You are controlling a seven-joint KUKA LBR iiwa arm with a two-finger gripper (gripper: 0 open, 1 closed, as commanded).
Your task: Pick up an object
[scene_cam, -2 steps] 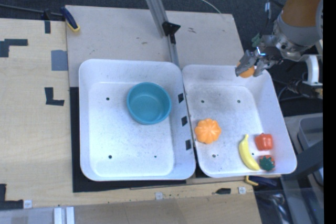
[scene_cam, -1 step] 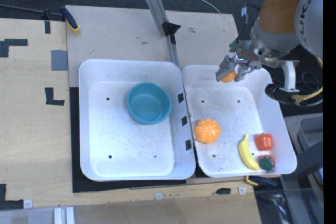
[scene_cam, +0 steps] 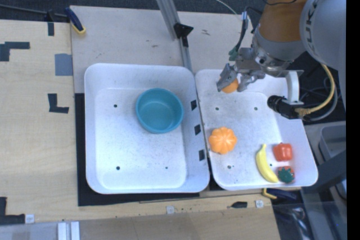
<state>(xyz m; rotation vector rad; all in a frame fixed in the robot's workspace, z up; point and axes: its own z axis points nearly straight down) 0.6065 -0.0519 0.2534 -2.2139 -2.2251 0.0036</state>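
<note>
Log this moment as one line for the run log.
gripper: above right bin, far end, shut on small orange item | pumpkin, banana, pepper in right bin | bowl in left bin

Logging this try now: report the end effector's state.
End effector: closed on a small orange object, raised over the right white bin.

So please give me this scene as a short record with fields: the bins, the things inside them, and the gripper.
left bin: blue bowl
right bin: orange pumpkin, banana, red pepper, small red-and-green item
gripper: above the right bin's far end, a small orange object between its fingers
</note>
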